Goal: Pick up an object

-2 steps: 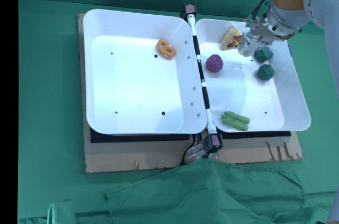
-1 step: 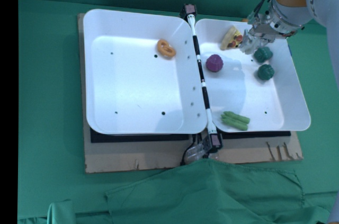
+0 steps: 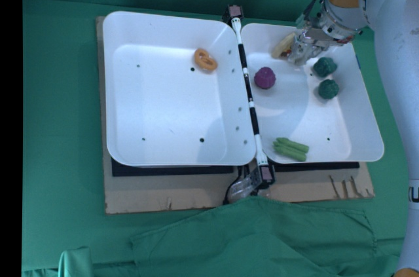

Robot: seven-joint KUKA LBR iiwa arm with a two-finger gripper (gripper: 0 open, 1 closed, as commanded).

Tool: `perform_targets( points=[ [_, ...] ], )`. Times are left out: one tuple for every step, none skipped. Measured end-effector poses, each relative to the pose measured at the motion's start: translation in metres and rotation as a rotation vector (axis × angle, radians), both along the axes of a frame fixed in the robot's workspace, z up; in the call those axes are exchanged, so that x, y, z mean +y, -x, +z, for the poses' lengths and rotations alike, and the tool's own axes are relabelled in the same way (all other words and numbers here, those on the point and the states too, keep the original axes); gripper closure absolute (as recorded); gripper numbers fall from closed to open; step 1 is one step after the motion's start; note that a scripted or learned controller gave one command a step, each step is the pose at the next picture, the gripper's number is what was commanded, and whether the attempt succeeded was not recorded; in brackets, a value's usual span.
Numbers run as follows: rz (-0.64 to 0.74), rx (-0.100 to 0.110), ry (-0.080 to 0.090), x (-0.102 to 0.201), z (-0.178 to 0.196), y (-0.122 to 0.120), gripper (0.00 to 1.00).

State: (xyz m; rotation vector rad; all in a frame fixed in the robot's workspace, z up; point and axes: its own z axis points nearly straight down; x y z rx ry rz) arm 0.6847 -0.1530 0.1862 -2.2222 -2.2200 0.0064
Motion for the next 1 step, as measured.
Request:
perform_targets(
  points=[
    [-0.005, -0.003, -0.001, 0.0009, 0.0305, 0.0757, 1.0]
  ],
)
